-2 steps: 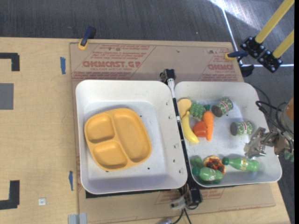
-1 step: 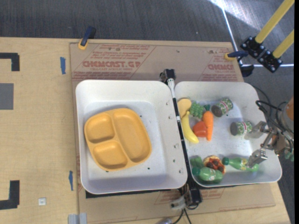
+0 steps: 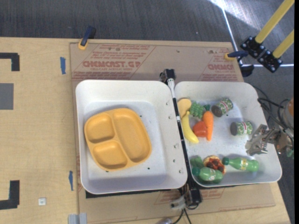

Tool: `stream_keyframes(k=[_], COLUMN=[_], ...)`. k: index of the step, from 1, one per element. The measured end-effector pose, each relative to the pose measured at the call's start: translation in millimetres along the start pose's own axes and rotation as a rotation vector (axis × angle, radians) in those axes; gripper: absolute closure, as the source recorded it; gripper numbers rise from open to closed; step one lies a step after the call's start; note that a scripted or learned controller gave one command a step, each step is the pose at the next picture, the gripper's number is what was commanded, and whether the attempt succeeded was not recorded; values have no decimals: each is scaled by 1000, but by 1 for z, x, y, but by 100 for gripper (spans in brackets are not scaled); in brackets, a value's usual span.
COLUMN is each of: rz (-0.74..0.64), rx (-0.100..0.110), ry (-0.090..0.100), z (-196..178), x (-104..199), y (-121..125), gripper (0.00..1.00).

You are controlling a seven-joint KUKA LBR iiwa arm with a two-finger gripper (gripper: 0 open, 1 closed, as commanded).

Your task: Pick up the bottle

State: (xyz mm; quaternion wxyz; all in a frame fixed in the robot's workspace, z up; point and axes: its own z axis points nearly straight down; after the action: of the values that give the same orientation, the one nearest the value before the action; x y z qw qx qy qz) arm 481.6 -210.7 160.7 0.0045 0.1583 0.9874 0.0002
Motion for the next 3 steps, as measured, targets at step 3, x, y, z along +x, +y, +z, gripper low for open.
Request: stream_keyframes(k=[3], rz=[-1188], rx=[-5], ry=[7], z=[59], x=[-40], y=[1], gripper=[100])
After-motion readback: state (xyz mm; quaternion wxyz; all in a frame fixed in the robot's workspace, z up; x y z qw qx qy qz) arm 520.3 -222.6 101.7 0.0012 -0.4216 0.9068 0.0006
